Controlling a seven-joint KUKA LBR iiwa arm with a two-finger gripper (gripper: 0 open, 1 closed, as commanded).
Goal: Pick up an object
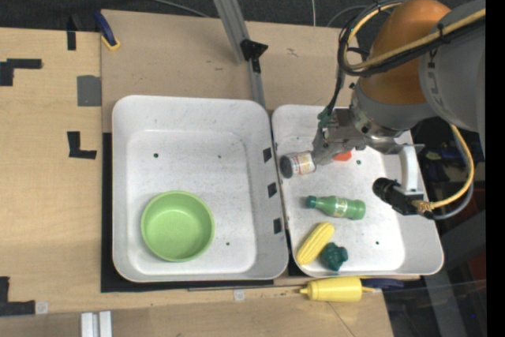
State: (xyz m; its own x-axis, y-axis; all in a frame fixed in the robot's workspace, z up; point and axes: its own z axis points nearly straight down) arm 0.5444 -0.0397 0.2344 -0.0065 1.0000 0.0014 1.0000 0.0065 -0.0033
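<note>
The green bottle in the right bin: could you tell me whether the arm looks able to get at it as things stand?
Probably yes. The green bottle lies on its side on open bin floor, apart from the corn cob below it, and the tool hangs just above it by the small can.

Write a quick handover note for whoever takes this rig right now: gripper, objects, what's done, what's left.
Gripper: low in the right white bin, by the small clear jar; grasp unconfirmed.
Right bin also holds a green plastic bottle, yellow toy corn, dark green toy and a small orange piece.
Left white bin: green bowl.
Yellow mustard bottle lies outside the bins.
Done: nothing lifted.
Left: pick one object.
</note>
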